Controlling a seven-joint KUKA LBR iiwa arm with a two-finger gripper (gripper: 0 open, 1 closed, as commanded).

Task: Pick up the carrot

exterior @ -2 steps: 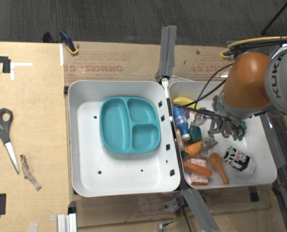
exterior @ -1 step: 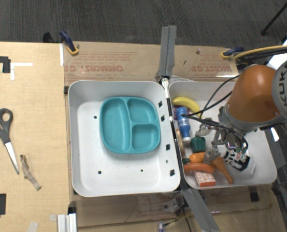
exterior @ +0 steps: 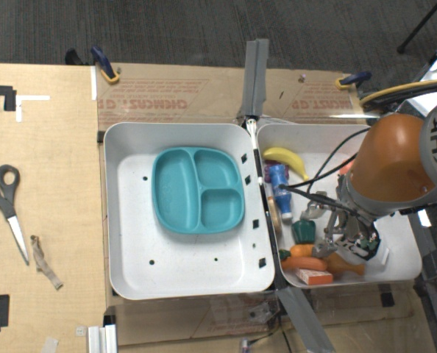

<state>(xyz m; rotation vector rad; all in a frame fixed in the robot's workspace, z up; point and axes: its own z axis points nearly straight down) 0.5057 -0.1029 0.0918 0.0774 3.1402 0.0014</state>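
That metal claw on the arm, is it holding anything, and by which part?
It cannot be told. The gripper hangs low over the carrot in the right bin, but cables and its own body hide any contact.

Arm blocked much of the right bin (exterior: 329, 132).
The gripper (exterior: 343, 243) covered part of the carrot (exterior: 304, 251); whether its fingers gripped anything was unclear. Scissors (exterior: 5, 201) ran off the left edge.

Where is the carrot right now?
The carrot lies in the right bin, near its front edge, just below the gripper and beside an orange-red block.
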